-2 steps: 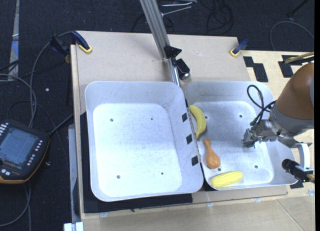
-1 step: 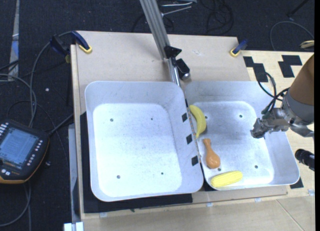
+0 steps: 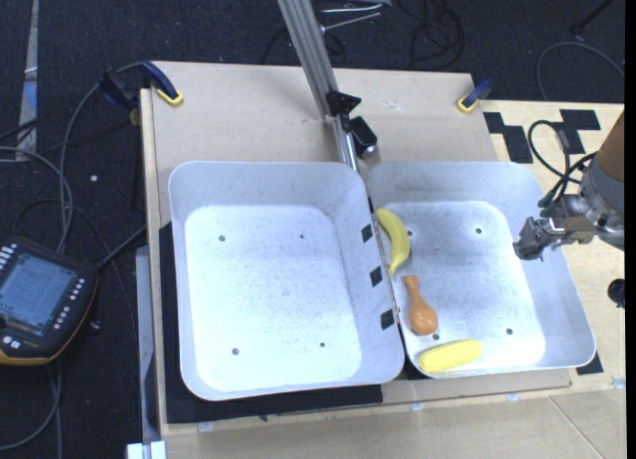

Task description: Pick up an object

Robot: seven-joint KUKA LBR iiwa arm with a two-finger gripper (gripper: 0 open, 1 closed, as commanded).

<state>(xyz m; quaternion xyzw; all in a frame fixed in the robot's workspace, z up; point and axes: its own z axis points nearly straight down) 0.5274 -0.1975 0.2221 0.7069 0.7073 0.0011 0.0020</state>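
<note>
Curved yellow banana (image 3: 395, 238), orange drumstick-shaped toy (image 3: 420, 309), dark metal tool (image 3: 528, 244), grip state unclear

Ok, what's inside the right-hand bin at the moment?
Inside the right bin: a banana, an orange drumstick-shaped toy and a yellow lemon-like piece. The pincer hides some of its floor.

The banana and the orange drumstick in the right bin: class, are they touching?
Apart. The camera view shows a strip of white bin floor between the banana's lower end and the drumstick's narrow top end.
</note>
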